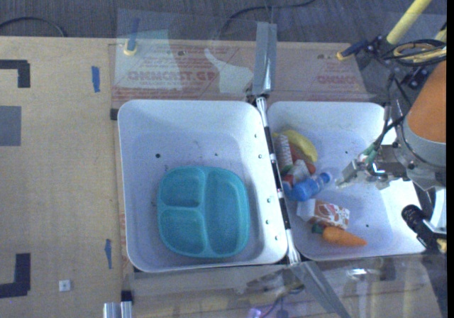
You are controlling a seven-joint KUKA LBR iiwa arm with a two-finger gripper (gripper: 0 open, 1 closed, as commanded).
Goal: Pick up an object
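Orange and tapered, a toy carrot [343, 238] is lying in the right bin [355, 119], near its front wall, with its long axis running almost left to right and its narrow tip pointing right. Just behind the carrot a small printed carton [331, 214] is resting, tilted. Farther back from the carrot a blue bottle [308, 188] is lying on its side with its cap end toward the right, and behind that a banana [301, 145] and some red-and-white items [286, 157] are crowding against the divider. Left of the carrot, across the divider, a teal compartment tray [203, 211] is sitting flat in the left bin [142, 132]. The grey arm [425, 125] is reaching in from the right of the carrot, with its gripper [351, 176] hanging behind the carrot and right of the bottle. Its fingers are pointing left and appear slightly parted, gripping nothing.
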